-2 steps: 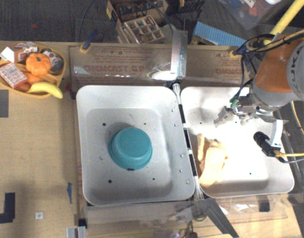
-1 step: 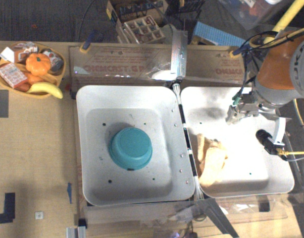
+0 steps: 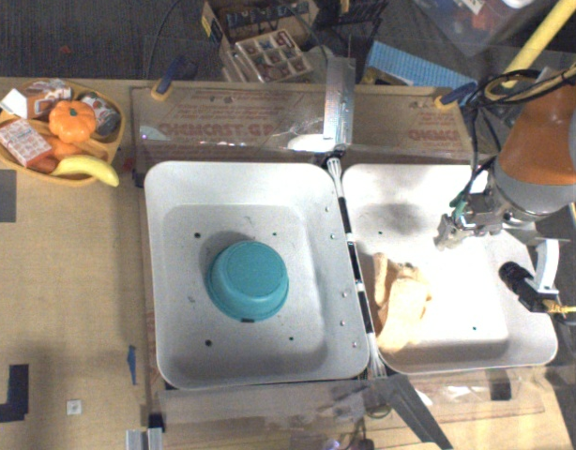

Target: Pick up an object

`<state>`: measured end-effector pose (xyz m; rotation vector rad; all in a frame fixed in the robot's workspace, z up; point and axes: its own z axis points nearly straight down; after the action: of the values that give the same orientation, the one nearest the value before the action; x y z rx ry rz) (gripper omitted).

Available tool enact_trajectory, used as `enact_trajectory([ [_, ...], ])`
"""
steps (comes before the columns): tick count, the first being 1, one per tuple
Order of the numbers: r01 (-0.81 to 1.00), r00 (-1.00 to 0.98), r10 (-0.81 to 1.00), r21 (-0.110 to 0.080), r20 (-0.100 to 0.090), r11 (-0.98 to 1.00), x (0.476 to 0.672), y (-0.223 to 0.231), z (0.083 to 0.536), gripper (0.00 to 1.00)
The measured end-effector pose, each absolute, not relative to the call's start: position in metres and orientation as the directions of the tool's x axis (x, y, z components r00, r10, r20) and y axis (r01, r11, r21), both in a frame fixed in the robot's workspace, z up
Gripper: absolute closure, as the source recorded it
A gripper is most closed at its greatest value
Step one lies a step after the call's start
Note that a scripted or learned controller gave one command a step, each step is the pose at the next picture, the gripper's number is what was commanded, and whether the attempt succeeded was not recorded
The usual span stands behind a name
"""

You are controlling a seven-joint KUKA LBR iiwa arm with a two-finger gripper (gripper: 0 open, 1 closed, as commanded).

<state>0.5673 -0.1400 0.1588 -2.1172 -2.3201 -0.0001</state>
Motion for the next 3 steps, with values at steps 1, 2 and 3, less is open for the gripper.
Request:
enact_trajectory([
  [1, 0.996, -0.091, 0.996, 0.000, 0.000, 0.091, 0.567, -0.141, 0.159, 0.00],
  [2, 0.991, -0.132, 0.991, 0.014, -0.002, 0.132, 0.518, -0.133, 0.092, 0.00],
  [3, 0.988, -0.156, 0.988, 0.002, -0.001, 0.156, 0.561, -0.152, 0.123, 0.00],
])
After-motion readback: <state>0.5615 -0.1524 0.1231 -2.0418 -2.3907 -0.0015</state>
